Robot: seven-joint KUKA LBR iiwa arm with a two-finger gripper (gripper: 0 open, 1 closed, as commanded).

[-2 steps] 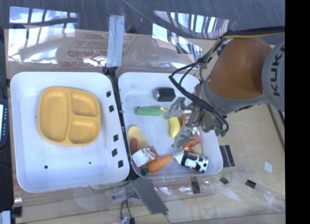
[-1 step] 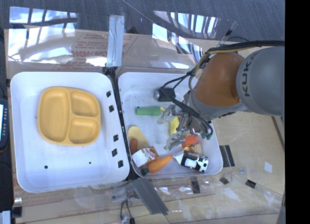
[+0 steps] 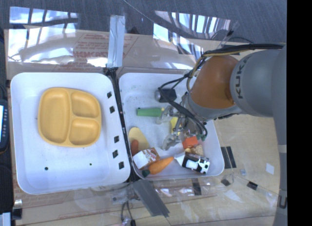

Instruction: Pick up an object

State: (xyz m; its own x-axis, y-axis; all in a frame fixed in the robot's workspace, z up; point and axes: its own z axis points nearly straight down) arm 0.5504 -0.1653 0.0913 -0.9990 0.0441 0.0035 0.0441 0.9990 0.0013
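Fingers' (image 3: 171, 139) state unclear, gripper (image 3: 179, 133) crowded by carrot (image 3: 161, 165), green marker (image 3: 150, 112), toy cow (image 3: 196, 163).

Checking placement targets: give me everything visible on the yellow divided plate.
The yellow divided plate lies flat, right side up, in the left white bin, toward that bin's upper left. It looks like matte moulded plastic, rounded-square in outline, with raised ridges splitting it into three compartments: one long section along its left side and two smaller ones on its right. All three compartments look bare. Only the bin floor touches it; it sits apart from the bin walls, and the gripper is over the other bin.
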